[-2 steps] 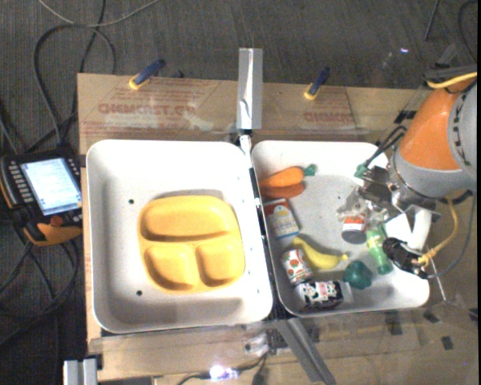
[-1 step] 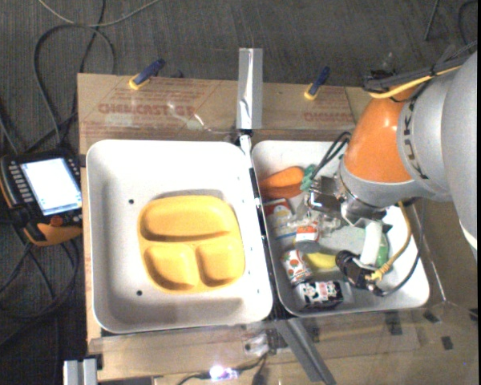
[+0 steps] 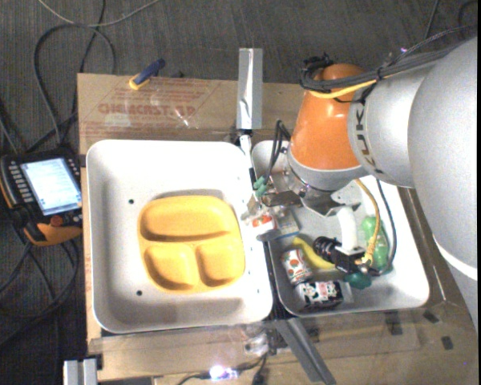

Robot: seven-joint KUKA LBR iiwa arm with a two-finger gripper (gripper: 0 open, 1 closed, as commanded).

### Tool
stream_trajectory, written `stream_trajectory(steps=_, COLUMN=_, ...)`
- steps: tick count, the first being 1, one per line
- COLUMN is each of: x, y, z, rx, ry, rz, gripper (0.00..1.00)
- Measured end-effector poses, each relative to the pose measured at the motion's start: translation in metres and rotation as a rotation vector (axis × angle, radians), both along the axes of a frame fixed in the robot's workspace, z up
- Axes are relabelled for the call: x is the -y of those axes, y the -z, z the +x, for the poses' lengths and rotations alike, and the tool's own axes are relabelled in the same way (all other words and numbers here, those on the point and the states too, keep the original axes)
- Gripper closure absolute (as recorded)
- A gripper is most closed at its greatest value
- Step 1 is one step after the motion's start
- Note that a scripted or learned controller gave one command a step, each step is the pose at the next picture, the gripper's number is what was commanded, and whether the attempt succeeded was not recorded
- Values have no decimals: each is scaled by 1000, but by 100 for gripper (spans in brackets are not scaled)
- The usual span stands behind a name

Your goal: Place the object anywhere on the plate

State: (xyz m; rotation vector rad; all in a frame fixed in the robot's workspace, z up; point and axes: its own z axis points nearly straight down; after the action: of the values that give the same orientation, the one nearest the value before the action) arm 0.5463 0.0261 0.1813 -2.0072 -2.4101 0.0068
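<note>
Nearest the camera, in the near left corner of the right bin (image 3: 402,293), a white-labelled can (image 3: 321,293) lies on its side. Just beyond it stands a dark can (image 3: 294,265), close to the bin's left wall. A yellow banana (image 3: 309,254) lies touching or just beside the far side of that dark can, and a dark green thing (image 3: 361,277) sits to the right of the two cans. These loose things all lie in the right bin, none of them on the plate. The left bin (image 3: 112,295) holds the yellow plate (image 3: 192,243), a divided one with three sections, resting near the bin's middle. The gripper (image 3: 264,205) hangs over the left edge of the right bin, next to the wall between the two bins and just beyond the banana. From this angle I cannot tell whether it is open or closed, and nothing can be seen in its grasp. Above it the arm (image 3: 329,135), with its orange band, covers the far part of the right bin. Beyond the bins, a sheet of cardboard (image 3: 144,111) shows, with a blue-and-yellow tool (image 3: 147,72) at its far edge.
</note>
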Motion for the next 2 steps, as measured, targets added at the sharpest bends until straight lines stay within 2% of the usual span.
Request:
stream_trajectory(steps=1, x=0, y=0, z=0, rx=0, ry=0, rz=1, gripper=0)
stream_trajectory(steps=2, x=0, y=-7, z=-1, rx=-6, ry=1, rz=1, gripper=100)
